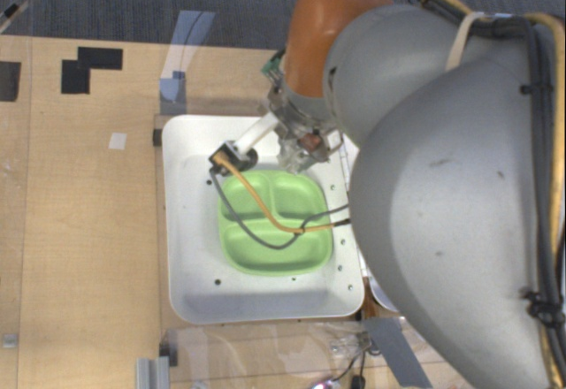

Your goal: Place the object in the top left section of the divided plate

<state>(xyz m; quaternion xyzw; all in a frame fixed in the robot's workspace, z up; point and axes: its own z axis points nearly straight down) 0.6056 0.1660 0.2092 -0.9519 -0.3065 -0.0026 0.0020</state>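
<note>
A light green divided plate lies in the left white bin, with raised ridges splitting it into sections. My gripper hangs over the plate's far edge, close above its top sections, under the orange band of the wrist. A white bar with a black end sticks out from the wrist toward the plate's top left corner. An orange cable and a black cable droop across the plate. What sits under the gripper is hidden by the wrist.
The big grey arm covers the right bin and the left bin's right edge. Bare white bin floor surrounds the plate on the left and front. The wooden bench lies to the left, with black marks at the far left.
</note>
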